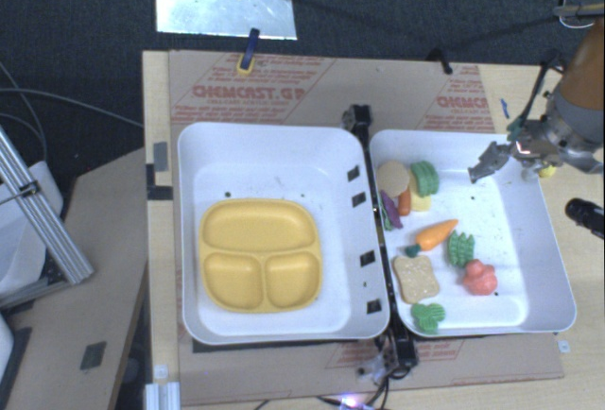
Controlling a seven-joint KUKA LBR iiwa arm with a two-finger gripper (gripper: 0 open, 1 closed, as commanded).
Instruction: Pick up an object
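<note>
So the stuff to grab is all toy food, piled in the right bin [539, 210]. A carrot [436, 233] lies roughly in the middle, on a slant. Just beside it to the right is a green leafy piece [460, 248], and below that a red strawberry-looking thing [480, 278]. A slice of bread [416, 278] lies near the bin's left wall with another green bit [428, 315] just under it. Up top, a bun [393, 178], something green and ribbed [424, 177] and a few small bits sit bunched together, touching.

The gripper [492, 162] hangs over the upper right part of that bin, above bare floor, apart from every toy. Nothing is between its fingers, and from this angle I honestly can't tell if they're spread or closed.

My read: this is the approach step, with no pick made yet. Next it needs to choose a target, line up over it and drop down. The carrot or the strawberry looks like the easiest bet, since each has some free room around it; the bunch by the bun looks too crowded.

Over in the left bin [274, 139] sits a yellow divided plate [260, 254], well away from the action.
</note>
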